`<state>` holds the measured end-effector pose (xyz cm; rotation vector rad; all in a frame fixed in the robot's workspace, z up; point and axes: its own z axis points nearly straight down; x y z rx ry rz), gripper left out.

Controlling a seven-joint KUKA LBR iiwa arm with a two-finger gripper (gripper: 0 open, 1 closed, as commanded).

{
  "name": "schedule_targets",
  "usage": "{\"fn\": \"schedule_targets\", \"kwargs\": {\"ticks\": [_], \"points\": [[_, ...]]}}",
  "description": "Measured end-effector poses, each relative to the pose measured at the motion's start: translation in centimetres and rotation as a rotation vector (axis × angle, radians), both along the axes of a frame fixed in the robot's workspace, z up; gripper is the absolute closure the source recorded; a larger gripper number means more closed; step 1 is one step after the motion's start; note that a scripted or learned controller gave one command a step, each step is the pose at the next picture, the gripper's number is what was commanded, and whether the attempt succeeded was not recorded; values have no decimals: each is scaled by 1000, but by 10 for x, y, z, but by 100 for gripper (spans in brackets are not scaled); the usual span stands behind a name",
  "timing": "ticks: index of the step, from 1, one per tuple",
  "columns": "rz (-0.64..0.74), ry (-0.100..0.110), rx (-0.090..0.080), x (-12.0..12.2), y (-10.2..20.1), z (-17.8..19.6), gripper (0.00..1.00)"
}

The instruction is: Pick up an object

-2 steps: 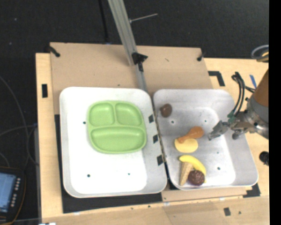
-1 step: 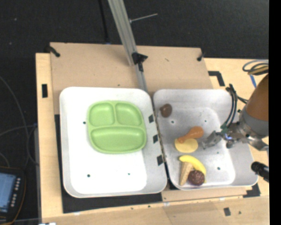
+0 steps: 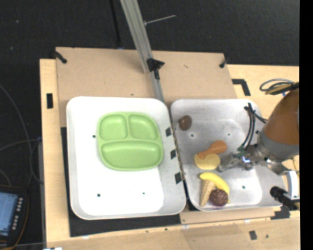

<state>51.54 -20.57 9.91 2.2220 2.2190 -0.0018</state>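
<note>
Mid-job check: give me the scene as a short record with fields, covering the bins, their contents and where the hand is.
left bin: shallow white bin holding a light green three-compartment plastic plate
right bin: shallow white bin holding the toy food
right bin contents: small brown round piece; orange carrot-like piece; pale yellow rounded piece; yellow banana; dark red berry-like piece
hand: hand low in right bin, beside the pale yellow piece

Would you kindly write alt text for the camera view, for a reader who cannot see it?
A grey robot arm's two-finger gripper reaches from the right into the right white bin, beside a pale yellow round toy, an orange carrot-like piece, a yellow banana, a dark red berry and a brown ball. The left white bin holds a green divided plate.
</note>
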Motion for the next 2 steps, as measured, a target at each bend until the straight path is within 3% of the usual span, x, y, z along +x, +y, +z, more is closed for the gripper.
{"fn": "schedule_targets", "kwargs": {"ticks": [1,2], "points": [[-5,-5,-1,2,-1,13,100],[-5,-8,-2,-1,-10,74,100]]}}
